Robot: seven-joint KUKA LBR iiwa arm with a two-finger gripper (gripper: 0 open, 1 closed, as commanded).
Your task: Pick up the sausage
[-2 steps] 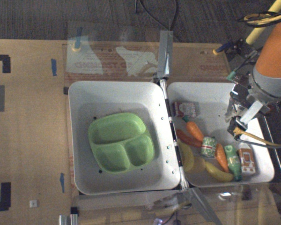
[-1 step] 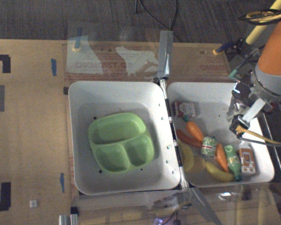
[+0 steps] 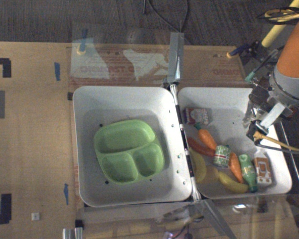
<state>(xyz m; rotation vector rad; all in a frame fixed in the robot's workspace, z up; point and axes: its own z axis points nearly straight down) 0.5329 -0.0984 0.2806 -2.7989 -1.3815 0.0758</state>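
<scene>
The sausage [image 3: 199,147] is a dark red, slim link lying slantwise near the left wall of the right bin [image 3: 224,96]. An orange carrot [image 3: 207,138] lies just above it and a yellow banana [image 3: 200,168] just below. My gripper [image 3: 251,112] hangs over the right side of the same bin, well to the right of the sausage and apart from it. Nothing shows between its fingers.
The right bin also holds a pale packet [image 3: 197,116], a small can [image 3: 222,156], a second carrot [image 3: 235,167], a green bottle [image 3: 247,172], another banana [image 3: 232,183] and a small carton [image 3: 263,171]. A green divided plate [image 3: 129,151] sits in the left bin [image 3: 89,108].
</scene>
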